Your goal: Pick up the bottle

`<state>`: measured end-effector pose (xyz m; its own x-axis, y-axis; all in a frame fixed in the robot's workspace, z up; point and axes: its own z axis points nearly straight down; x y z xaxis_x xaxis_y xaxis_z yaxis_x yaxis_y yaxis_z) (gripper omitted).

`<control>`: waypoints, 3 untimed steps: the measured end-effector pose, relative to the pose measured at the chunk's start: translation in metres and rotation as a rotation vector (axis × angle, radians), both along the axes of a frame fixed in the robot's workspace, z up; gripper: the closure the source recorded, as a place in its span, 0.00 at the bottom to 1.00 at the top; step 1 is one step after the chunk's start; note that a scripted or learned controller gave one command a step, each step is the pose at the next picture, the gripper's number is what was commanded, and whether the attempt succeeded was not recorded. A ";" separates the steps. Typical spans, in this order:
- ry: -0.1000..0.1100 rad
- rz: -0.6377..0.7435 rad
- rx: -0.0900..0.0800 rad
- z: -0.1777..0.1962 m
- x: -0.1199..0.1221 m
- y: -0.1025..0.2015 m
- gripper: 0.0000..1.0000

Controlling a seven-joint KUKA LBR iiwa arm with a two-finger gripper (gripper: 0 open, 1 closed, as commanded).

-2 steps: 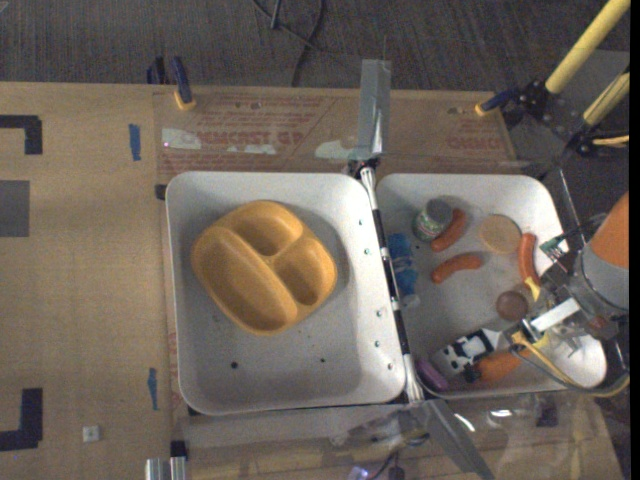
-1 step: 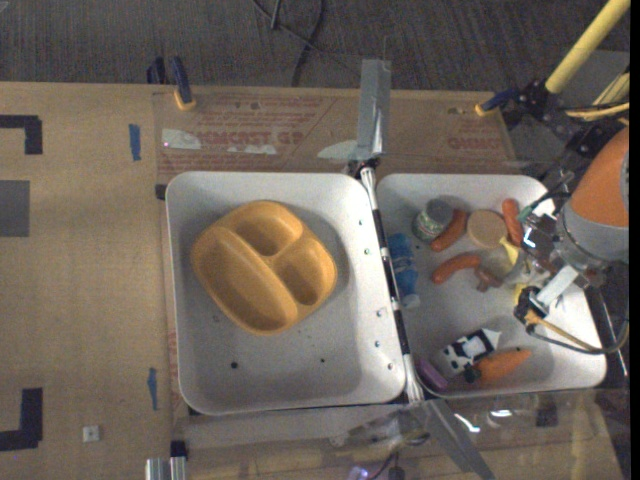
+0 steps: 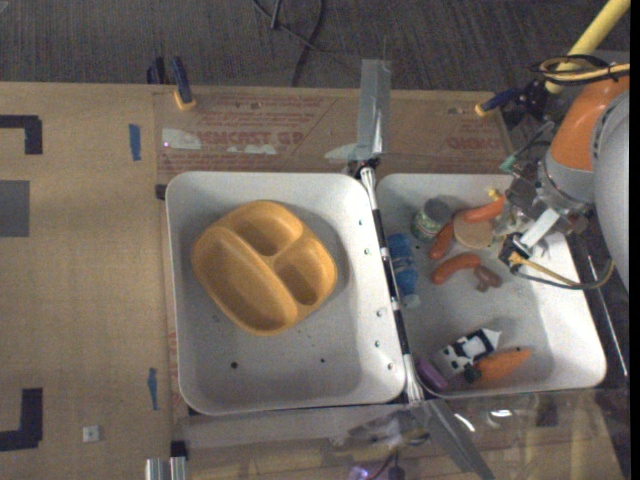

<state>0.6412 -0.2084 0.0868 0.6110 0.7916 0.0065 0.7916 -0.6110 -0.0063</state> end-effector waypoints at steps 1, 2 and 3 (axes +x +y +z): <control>-0.001 -0.162 -0.009 0.153 0.024 -0.003 1.00; 0.006 -0.588 -0.008 0.193 -0.134 0.004 1.00; 0.006 -0.588 -0.008 0.193 -0.134 0.004 0.00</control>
